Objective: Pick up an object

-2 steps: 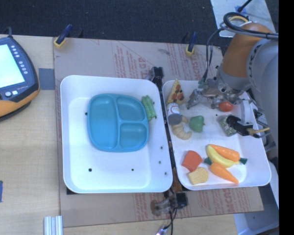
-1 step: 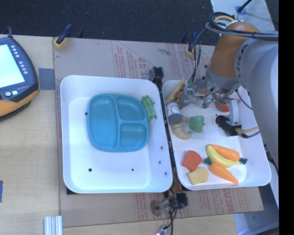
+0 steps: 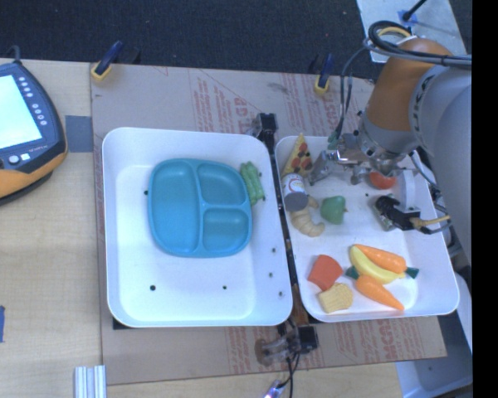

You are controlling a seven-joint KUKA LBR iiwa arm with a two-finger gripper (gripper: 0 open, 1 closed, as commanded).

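We see the wooden table (image 3: 50, 247) bearing two shallow white bins: the left bin (image 3: 124, 297) holds a blue divided plate (image 3: 201, 207), and the right bin (image 3: 432, 301) holds the toy food. The grey arm (image 3: 402, 81) hangs over the right bin's far end, its gripper (image 3: 349, 166) near the green toy pepper (image 3: 334, 209). We cannot tell how the jaws stand. Nothing looks lifted, so we judge the pick not yet made.
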